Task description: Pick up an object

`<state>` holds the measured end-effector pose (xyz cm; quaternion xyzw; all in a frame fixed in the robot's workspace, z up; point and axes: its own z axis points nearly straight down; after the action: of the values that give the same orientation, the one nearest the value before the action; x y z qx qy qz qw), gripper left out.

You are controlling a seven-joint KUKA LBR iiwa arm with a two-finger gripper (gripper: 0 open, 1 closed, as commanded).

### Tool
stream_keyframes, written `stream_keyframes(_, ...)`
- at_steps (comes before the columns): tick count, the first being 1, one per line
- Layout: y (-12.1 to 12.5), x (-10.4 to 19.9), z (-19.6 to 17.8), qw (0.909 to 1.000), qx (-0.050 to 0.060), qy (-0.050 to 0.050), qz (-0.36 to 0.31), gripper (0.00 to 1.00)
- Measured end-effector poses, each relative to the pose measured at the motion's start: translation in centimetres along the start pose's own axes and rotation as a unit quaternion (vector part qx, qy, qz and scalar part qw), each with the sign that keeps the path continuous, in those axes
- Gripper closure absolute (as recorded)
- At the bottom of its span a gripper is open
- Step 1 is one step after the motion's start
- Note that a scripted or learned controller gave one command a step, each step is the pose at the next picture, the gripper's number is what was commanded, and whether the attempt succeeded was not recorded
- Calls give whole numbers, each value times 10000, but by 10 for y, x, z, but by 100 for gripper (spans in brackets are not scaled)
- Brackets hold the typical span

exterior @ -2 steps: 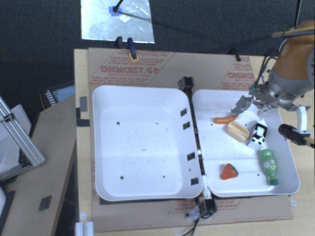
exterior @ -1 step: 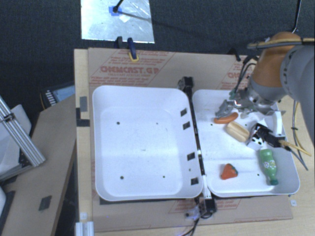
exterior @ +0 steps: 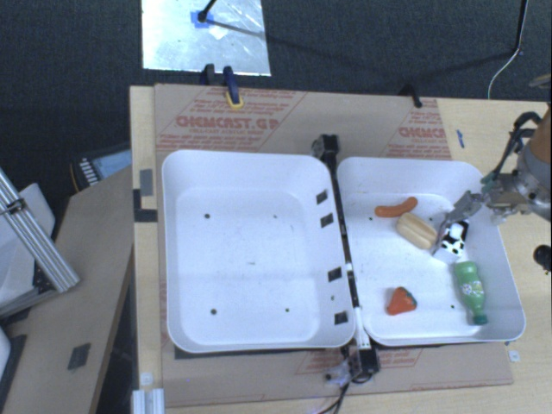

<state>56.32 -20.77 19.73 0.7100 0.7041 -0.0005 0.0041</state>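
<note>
Black-and-white cow toy [exterior: 451, 241] (small, upright), right bin, just beside tan bread piece [exterior: 417, 230], above green bottle [exterior: 470, 290]

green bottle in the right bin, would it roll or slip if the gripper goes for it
The green bottle lies on its side near the right bin's outer wall, so its rounded body would probably roll if nudged sideways. It looks like smooth plastic, so it may slip between fingers. It seems small and likely light, so a glancing touch from the gripper could shove it.
</note>
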Motion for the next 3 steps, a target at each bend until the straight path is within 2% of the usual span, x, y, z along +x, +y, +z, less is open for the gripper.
stream_keyframes(1, 4, 7, -7, 10000, -5, 22, -50, 100)
stream_keyframes(2, 8, 108, -4, 9999, 21, 56, -108, 100)
stream_keyframes(3, 74, 158, -130, 9999, -75, 32, -103, 100)
